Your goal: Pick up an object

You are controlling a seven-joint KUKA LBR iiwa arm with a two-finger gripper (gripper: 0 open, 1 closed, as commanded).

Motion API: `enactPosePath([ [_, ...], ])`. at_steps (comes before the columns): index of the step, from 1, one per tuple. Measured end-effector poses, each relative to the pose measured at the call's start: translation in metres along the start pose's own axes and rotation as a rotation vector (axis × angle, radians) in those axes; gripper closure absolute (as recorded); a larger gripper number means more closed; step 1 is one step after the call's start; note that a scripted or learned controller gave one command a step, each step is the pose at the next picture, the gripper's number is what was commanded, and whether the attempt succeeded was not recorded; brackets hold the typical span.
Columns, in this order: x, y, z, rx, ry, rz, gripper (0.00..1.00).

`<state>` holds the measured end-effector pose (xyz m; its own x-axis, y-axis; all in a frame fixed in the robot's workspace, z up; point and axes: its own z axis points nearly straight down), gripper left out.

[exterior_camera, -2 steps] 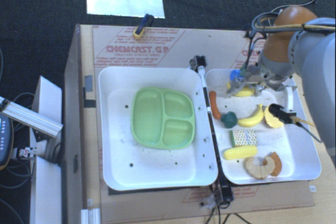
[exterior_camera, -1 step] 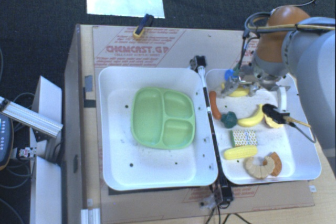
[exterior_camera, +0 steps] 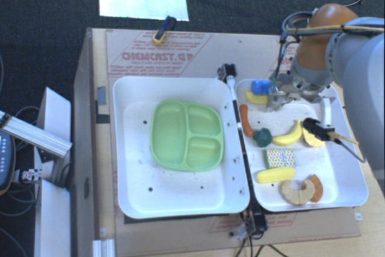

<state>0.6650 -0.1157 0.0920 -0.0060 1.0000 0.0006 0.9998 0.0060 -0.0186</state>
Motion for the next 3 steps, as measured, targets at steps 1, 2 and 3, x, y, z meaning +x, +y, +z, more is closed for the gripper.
enactPosePath([
  [1, 0.0, 0.001, -0.001, -0.005, -0.001, 0.0, 0.0],
  [2, -0.075, 0.003, -0.078, -0.024, -0.004, 0.004, 0.0],
  [3, -0.03, -0.034, -0.014, -0.018, 0.0, 0.002, 0.0],
])
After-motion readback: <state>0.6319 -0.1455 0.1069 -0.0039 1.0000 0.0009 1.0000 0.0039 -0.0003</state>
